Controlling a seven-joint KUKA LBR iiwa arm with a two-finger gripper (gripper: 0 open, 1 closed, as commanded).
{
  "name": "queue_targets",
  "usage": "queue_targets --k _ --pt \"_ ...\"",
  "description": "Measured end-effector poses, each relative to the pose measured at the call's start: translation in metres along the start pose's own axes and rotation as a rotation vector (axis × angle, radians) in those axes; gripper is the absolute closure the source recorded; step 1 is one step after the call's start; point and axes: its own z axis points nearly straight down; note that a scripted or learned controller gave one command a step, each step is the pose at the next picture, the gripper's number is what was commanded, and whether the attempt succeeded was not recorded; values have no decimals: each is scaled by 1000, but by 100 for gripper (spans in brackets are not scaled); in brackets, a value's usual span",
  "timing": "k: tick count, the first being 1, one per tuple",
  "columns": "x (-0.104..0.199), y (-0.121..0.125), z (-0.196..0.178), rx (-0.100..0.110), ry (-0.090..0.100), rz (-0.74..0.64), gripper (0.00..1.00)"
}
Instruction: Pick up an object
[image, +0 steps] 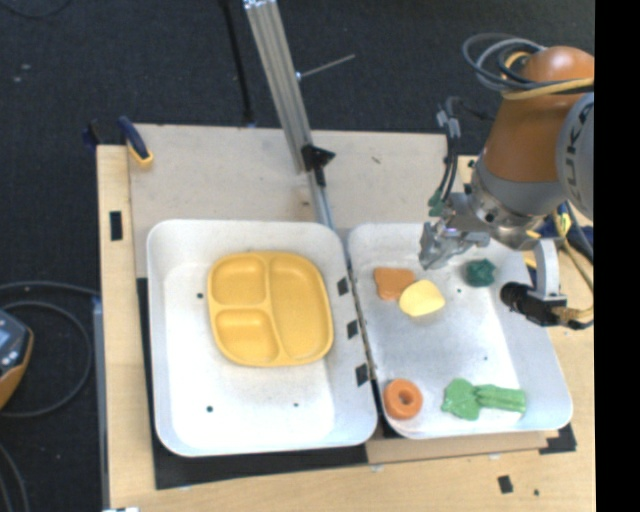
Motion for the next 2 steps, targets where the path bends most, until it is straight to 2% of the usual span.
queue_targets --k 1,2 --pt "52 -16 -3 1 0 -1 100" --pt "96 -33 17 2 0 0 100"
